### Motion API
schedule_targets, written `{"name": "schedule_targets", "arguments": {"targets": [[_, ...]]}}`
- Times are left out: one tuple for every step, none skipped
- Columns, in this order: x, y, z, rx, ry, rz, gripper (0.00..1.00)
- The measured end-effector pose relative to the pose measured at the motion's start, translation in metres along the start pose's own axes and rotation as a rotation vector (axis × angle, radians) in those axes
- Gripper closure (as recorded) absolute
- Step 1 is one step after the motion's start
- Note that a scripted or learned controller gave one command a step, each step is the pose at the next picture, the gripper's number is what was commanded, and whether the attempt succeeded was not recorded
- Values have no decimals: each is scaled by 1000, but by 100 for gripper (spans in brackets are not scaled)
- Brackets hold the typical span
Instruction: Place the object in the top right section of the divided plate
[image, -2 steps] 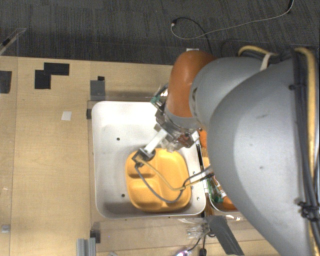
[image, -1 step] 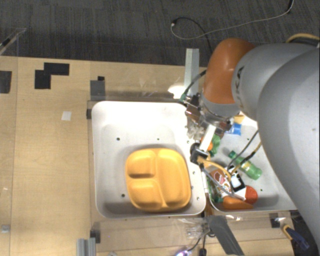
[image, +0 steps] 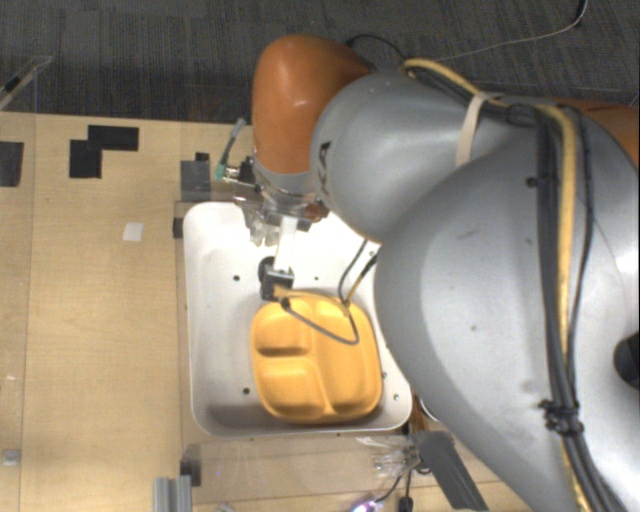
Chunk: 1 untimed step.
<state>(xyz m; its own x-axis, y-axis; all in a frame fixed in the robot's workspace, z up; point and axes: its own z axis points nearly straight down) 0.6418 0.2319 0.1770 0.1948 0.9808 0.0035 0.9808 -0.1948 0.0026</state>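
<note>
Now, in the camera view the gripper (image: 272, 232) hangs over the upper end of the white bin (image: 205, 330); released or clenched, I cannot tell. The yellow divided plate (image: 315, 365) lies in this bin, just below the gripper in the picture. Where the object is, I cannot tell.

A shallow white bin (image: 215, 300) rests on a pale wooden bench (image: 80, 350). Left of the bin and farther back lie a stepped black mark (image: 100, 150) and, at the left edge, a second black mark (image: 8, 163). A small pale square (image: 132, 232) lies nearer. Grey carpet (image: 150, 50) beyond carries a thin white cable (image: 520, 42).
</note>
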Motion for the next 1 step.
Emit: {"name": "schedule_targets", "arguments": {"targets": [[0, 0, 0, 0, 0, 0, 0]]}}
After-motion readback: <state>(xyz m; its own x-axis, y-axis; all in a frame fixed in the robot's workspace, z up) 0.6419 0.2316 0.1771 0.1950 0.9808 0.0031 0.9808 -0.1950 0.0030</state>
